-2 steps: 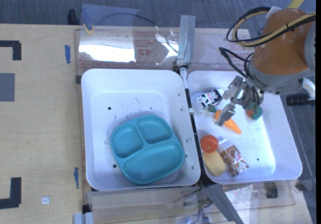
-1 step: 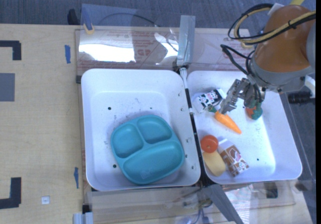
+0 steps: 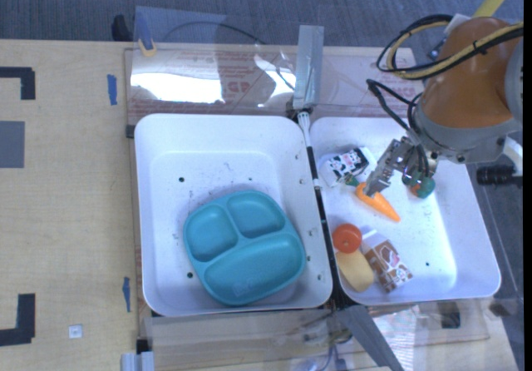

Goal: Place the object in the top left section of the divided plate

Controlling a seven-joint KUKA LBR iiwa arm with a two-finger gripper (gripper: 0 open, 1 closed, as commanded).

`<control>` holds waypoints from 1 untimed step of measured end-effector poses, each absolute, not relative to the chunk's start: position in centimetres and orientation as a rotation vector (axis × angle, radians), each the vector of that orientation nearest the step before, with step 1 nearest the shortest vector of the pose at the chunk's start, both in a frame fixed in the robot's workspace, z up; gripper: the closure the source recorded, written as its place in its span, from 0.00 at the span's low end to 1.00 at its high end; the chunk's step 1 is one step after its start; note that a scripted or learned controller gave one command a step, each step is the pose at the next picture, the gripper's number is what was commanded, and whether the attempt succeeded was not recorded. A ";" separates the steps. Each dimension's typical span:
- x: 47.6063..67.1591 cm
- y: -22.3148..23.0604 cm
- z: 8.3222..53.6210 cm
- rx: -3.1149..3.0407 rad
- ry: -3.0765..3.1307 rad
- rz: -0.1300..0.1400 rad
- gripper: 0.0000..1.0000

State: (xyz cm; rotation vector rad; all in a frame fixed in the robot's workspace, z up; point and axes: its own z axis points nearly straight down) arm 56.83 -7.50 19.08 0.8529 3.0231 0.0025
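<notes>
No legible text, numbers or brand marks. Faint reddish printing runs across the clear plastic sheet [image 3: 218, 70] behind the bins; too blurred to read. The brown packet [image 3: 388, 265] and the black-and-white carton [image 3: 347, 165] carry printed graphics; no characters resolve.

Blue divided plate [image 3: 243, 257] flat in left bin (three sections); orange carrot [image 3: 379, 202] right bin.

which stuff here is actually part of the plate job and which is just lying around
Part of the job:
- divided plate, teal, in the left bin
- its top left section, the target
- tool, low over the right bin
- carrot, just under the tool and probably the object meant

Lying about:
- black and white packet
- yellow bottle with orange cap
- brown carton
</notes>
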 end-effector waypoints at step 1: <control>52.4 -10.8 9.1 1.023 2.965 0.002 1.00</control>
